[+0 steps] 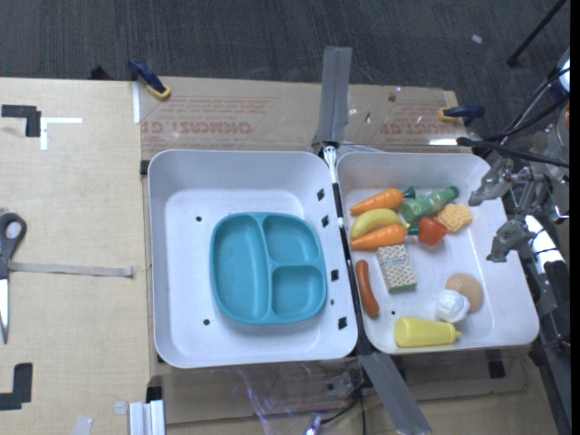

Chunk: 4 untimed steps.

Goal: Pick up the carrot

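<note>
Carrot [377, 200], orange, tapered, green-tipped, beside banana [373, 220], end effector [505, 214] state unclear

Camera: single, fixed overhead, tilted downward
Coverage: both white bins [163, 270], bench [63, 198]
Gripper [500, 214]: at frame right, beside the right bin's rim
</note>
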Motion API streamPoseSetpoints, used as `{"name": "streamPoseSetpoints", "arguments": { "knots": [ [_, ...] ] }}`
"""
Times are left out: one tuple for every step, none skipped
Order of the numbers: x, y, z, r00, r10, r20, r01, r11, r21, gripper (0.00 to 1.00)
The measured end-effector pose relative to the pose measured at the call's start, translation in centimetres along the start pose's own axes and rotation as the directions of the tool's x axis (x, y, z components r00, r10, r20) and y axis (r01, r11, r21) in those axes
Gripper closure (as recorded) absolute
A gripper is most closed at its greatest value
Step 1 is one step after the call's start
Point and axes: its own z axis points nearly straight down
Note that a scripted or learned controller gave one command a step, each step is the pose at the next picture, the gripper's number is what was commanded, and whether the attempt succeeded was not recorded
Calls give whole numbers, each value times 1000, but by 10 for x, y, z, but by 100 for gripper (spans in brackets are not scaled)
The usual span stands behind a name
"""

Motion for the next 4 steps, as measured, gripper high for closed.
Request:
{"name": "streamPoseSetpoints", "arguments": {
  "knots": [
    [-44, 91, 100, 994, 105, -1, -105, 994, -1, 0],
    [-73, 46, 193, 988, 154, 11, -154, 988, 0, 0],
    [-67, 61, 194, 935, 354, 7, -354, 935, 0, 0],
    [-114, 55, 198, 840, 541, -29, -541, 841, 13, 0]
  ]
}}
